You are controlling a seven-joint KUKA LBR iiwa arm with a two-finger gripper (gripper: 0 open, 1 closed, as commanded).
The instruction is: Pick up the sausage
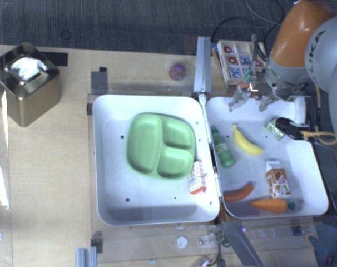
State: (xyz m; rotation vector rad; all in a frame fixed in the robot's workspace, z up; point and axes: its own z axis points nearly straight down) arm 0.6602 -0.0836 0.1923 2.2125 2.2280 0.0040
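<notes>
Orange carrot (268,205) is lying along the btm edge of the right-hand bin (312,166), green tip pointing frame right. Red-brown sausage (238,192) is sitting just up-left of it, in that bin's lower-left corner, near the carrot's blunt end; can't tell if they're touching. Small juice carton (277,181) is lying just above the carrot, mid-right of the bin. Further up, yellow banana (246,141) is lying diagonally near bin centre, w/ a green bottle (222,148) lying alongside the bin's left wall.

Left-hand bin (110,166) is holding a green divided plate (160,144) approx in the middle; a red/white packet (197,178) is resting by the plate's lower-right corner, close to the bin's right wall.

Gripper (251,100) is hanging over the top edge of the right-hand bin, well apart from the sausage. Fingers (236,100) are spreading wide, nothing btw them.

Behind the bins: a colourful printed box (235,60) is sitting at upper centre-right, a small purple disc (178,71) to its left, and a brass-coloured box w/ white stuff inside (26,85) at upper left.
</notes>
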